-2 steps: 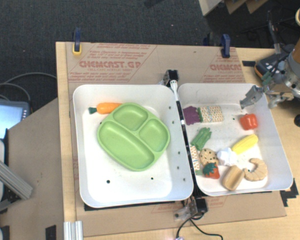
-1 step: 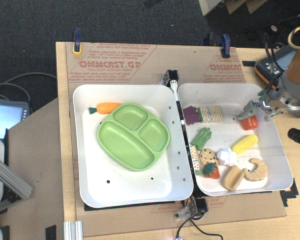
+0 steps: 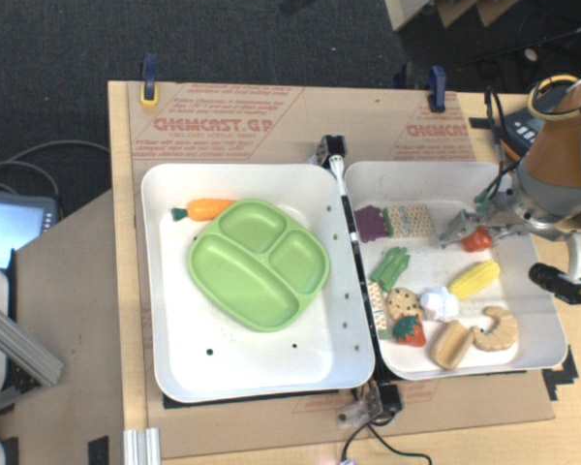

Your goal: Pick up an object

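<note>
My gripper reaches in from the right and hangs low over the upper middle of the right bin. A small red toy lies right under its tip, touching or nearly touching it. I cannot see if the toy is gripped. Below it lie a yellow corn cob, a white lump, a tan bread roll and a croissant-like piece. To the left are purple grapes, a speckled pad, green beans, a cookie and a strawberry.
The left bin holds a green divided plate and an orange carrot at its upper left. A black divider rail runs between the bins. The arm's grey and orange body stands over the right bin's right edge.
</note>
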`<state>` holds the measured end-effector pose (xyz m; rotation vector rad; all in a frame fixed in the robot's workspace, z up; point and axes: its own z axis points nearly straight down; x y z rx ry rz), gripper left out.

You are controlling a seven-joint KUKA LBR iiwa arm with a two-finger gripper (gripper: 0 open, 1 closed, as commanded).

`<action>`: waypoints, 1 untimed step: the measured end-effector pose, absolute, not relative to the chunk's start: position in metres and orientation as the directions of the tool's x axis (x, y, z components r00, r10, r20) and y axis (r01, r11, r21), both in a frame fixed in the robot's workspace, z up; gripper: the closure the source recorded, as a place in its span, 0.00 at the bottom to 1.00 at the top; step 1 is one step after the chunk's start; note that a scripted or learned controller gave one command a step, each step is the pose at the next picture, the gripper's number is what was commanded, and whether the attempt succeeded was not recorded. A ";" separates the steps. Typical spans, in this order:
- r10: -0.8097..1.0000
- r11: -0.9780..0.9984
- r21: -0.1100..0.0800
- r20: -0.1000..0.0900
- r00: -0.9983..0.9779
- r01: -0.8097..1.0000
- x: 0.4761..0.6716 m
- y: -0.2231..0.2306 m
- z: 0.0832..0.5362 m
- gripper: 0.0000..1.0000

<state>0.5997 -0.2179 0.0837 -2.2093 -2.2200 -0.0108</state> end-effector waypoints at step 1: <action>1.000 0.004 0.000 0.002 -0.004 1.000 0.599 -0.221 0.095 1.00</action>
